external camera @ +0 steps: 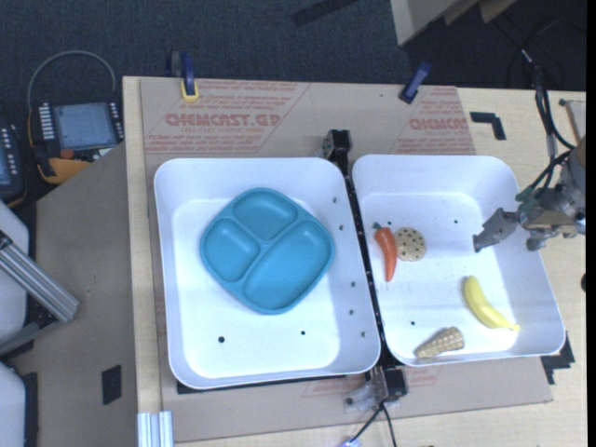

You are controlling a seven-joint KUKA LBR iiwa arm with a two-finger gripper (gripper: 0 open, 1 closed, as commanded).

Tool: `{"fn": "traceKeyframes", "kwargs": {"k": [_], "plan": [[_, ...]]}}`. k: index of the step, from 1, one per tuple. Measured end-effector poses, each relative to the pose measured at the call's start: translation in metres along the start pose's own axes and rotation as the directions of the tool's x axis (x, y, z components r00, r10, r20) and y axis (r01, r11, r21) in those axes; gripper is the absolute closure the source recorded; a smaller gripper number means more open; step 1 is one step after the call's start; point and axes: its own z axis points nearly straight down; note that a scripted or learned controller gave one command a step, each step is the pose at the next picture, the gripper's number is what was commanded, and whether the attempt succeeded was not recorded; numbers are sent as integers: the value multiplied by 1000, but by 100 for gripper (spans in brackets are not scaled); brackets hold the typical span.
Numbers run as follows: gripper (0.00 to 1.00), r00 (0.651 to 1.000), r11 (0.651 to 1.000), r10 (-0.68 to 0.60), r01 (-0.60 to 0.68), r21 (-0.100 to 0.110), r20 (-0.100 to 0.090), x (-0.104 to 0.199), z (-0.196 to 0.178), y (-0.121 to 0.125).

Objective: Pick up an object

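Note:
The right bin [438, 170] holds a yellow banana [488, 304], an orange carrot [386, 252], a round speckled cookie [410, 243] and a tan cone-shaped piece [440, 343]. My gripper [514, 237] hovers over the right bin's right side, above and slightly right of the banana. Its fingers are spread open, one dark fingertip [489, 235] pointing left, with nothing between them.
A blue sectioned plate [267, 249] lies in the left bin [177, 277]. The bins meet at a dark divider [358, 250]. Clamps hold the cardboard-covered bench at the back. A pendant with a cable sits off the bench at far left.

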Motion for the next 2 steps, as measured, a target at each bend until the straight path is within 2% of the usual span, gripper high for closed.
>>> {"fn": "traceKeyframes", "kwargs": {"k": [1,2], "plan": [[0,1000,1000,-4,4,-13,3,1,-7,3],[0,1000,1000,-3,3,-7,1,-7,53,4]]}}
